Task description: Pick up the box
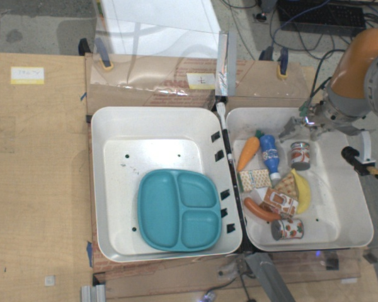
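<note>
Teal divided plastic plate (178,210) in the left white bin (107,168). In the right white bin (356,212): orange carrot (247,153), blue bottle (270,158), yellow banana (302,190), red sausage (261,210), red-and-white patterned box (280,202).

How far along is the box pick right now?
Nothing looks done yet: the box lies in the right bin, among the banana, hot dog and cans. In hand: the gripper is above the bin's far end, away from the box. Left: move over the box, descend, grasp, lift.
</note>
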Tool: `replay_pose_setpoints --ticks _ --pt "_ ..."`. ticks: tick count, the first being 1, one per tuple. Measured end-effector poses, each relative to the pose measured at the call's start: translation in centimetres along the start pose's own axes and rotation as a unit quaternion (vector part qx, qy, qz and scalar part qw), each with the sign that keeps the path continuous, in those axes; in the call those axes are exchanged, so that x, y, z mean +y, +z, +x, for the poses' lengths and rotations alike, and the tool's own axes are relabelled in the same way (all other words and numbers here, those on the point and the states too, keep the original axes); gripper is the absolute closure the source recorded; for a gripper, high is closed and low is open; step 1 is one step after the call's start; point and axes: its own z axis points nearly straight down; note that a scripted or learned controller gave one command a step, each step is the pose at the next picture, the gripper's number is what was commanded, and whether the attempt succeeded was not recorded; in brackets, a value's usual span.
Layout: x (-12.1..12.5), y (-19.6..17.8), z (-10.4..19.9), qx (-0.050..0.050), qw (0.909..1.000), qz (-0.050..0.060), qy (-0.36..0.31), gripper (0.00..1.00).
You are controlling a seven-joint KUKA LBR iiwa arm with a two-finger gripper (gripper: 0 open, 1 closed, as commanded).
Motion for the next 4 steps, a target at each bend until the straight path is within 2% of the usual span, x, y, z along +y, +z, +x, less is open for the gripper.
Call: replay_pose_setpoints --ticks 1,2,3,4 --pt "-6.3 -0.4 -1.1 0.001 0.9999 0.001 0.016 0.0" --pt "-1.5 0.0 0.7 0.0 0.9996 -0.001 -0.027 0.0" --pt "-6.9 -5.5 2.3 0.001 0.9932 0.001 -0.117 0.0" --pt "-0.6 0.1 8.6 0.001 0.9961 0.0 -0.088 0.0"
